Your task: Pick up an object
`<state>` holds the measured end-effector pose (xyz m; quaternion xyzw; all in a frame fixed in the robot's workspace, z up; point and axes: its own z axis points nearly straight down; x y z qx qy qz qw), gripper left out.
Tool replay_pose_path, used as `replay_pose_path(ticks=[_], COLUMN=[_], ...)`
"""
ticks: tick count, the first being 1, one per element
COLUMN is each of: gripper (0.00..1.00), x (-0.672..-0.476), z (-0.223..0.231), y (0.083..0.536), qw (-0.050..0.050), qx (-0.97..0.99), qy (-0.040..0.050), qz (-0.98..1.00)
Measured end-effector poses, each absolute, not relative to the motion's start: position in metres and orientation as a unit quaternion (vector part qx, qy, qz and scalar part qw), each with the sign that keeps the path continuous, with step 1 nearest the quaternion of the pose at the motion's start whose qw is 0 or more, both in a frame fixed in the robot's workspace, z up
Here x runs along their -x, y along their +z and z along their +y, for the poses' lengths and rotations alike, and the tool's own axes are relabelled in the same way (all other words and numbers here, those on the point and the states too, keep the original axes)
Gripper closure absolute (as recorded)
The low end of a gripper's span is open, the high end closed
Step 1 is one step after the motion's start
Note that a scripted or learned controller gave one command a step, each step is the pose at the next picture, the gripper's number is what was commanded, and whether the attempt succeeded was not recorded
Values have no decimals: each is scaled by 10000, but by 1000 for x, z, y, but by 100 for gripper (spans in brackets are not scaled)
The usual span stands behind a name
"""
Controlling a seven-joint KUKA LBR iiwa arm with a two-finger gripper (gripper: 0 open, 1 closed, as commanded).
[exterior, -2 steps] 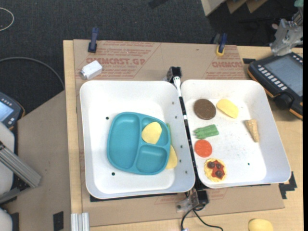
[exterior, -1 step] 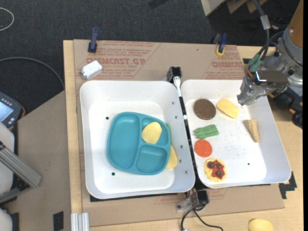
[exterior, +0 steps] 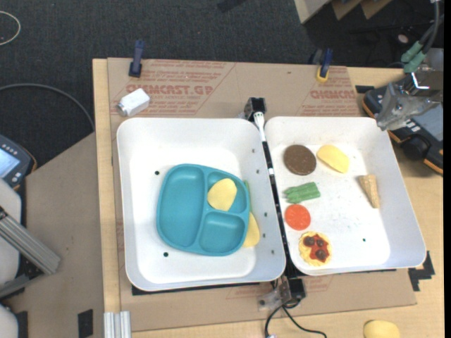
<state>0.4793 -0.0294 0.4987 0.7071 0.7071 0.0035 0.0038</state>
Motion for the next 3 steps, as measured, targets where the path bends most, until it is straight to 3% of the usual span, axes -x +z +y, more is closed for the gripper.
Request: replay_pose_path(ticks=[1,2,3], gripper=[100,100,100], x=[-478,-479,-480], z=[-3,75,65], y=[362,381,507], qw=[-56,4,54], qx=[-7068,-7040,-7068], qy=[-54,19,74], qz=[7073,7102,7073])
